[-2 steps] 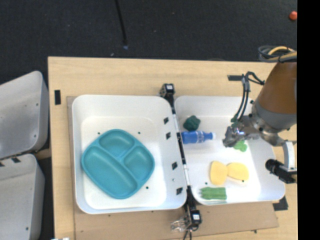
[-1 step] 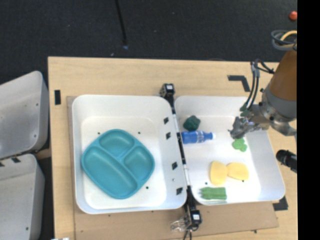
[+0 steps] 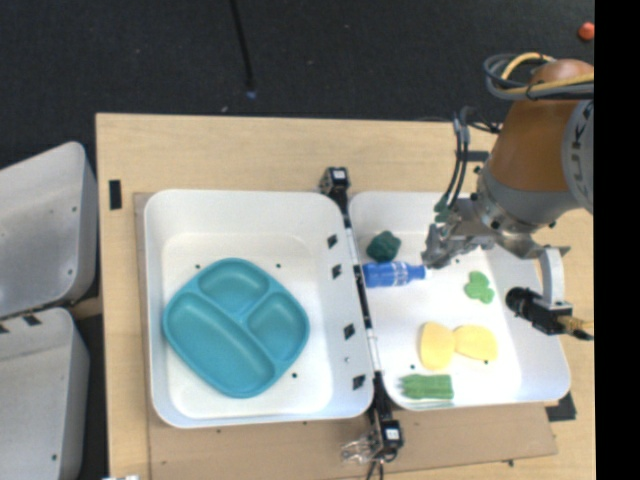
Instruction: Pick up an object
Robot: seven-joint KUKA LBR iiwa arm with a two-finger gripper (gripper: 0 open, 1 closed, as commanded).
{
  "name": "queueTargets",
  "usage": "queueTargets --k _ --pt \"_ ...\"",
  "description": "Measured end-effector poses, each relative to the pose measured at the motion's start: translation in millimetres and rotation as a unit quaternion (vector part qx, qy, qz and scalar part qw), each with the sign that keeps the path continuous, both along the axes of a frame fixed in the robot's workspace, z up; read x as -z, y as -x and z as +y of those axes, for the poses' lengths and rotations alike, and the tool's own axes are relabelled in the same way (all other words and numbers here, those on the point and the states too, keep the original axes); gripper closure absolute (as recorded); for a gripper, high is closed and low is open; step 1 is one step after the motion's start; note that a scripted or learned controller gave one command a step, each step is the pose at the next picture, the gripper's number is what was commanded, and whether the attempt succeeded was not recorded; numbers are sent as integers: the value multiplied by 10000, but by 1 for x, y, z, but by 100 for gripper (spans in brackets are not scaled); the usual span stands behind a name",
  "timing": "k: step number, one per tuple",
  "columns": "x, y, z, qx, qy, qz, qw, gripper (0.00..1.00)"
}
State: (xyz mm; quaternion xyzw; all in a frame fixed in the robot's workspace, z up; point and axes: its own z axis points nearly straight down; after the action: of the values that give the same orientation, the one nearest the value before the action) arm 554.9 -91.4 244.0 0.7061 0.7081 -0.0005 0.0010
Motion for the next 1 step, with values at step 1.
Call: queueTargets --k 1 --pt "-8 -20 43 -10 -13 0 10000 100"
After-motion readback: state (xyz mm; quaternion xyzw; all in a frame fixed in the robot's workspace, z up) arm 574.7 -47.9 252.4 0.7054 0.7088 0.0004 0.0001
